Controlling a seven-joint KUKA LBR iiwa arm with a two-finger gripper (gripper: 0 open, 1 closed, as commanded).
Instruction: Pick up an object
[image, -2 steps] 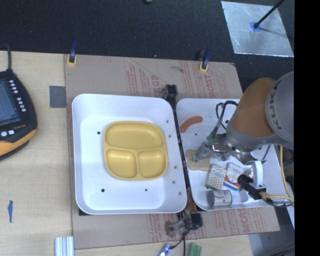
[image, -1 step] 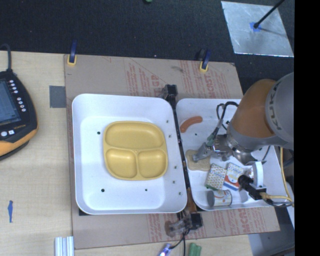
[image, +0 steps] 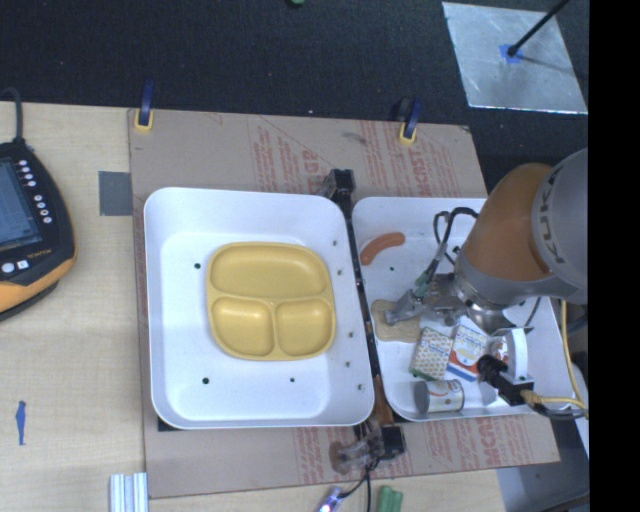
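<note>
A bench seen from above at a slant, carrying two shallow white bins side by side on a sheet of cardboard (image: 300, 150). The left bin (image: 180, 390) holds a yellow divided plate (image: 270, 300) at its centre, with one long section and two smaller ones. The right bin (image: 400, 215) is cluttered: an orange sausage-shaped piece (image: 381, 246) near its far left corner, a speckled packet (image: 432, 353) in the middle, and a small grey can (image: 438, 397) lying against the near edge. The grey and orange robot arm (image: 515, 240) reaches over this bin from the right. Its gripper (image: 400, 310) hangs low above the bin's left side, just beyond the packet; whether it is wide, narrow or holding anything cannot be told. A black and orange handheld controller (image: 25, 230) rests at the bench's left edge.
</note>
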